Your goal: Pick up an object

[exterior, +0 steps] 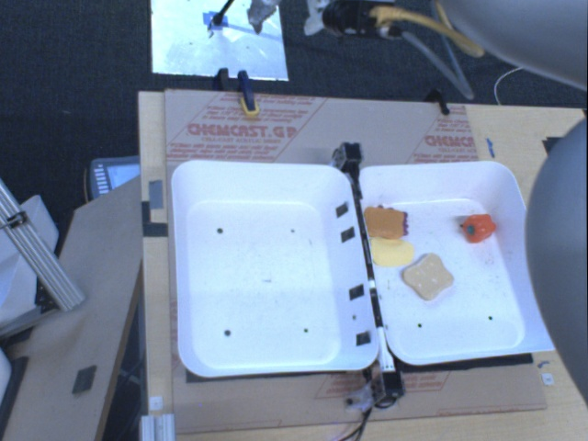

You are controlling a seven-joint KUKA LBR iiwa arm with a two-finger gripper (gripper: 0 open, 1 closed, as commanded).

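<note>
The right bin (511, 324) holds several toy foods. An orange toast piece with a purple edge (386, 221) lies near the divider, with a flat yellow slice (393, 253) just below it. A tan bread slice (428, 277) sits nearer the middle, and a small red-orange pepper (477, 228) is towards the right wall. My gripper (288, 15) hangs at the top of the view, beyond the bins' far edge and well away from the food. Its two fingers (261, 5) stand apart, open, with nothing between them.
The left bin (257, 274) lies beside the right one, joined by a black clipped seam (360, 274). A shiny sheet (216, 35) and a yellow clamp (248, 104) are at the back. The grey arm body (559, 265) overhangs the right edge. An aluminium bar (37, 255) stands at the left.
</note>
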